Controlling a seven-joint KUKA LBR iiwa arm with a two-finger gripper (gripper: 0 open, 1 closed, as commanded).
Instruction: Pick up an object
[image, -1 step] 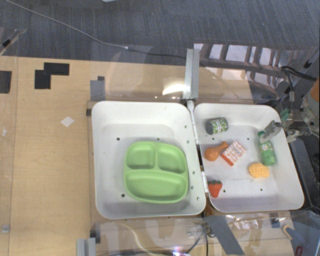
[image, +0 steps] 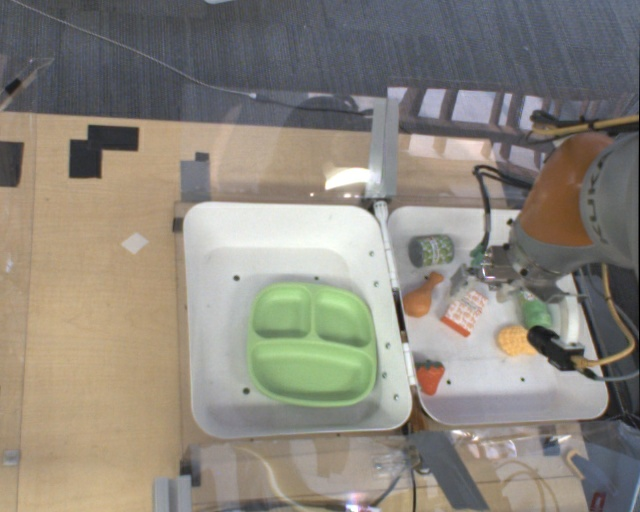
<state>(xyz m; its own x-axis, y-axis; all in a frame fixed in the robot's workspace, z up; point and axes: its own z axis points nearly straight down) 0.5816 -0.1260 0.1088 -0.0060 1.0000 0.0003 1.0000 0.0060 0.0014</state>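
Bright, even overhead light across bench (image: 90, 330). Strong glare patch on clear panel (image: 345, 180) behind left bin (image: 205, 300). White bins near blown out, right bin (image: 500, 395) palest. Soft shadow rings green tray (image: 312, 343). Arm (image: 585, 200) slightly soft at right. Small items in right bin low in detail. Mild compression blur throughout.

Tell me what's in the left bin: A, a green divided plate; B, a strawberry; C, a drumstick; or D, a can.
A: the green divided plate lies alone in the left bin, while the can, drumstick and strawberry are all in the right bin.
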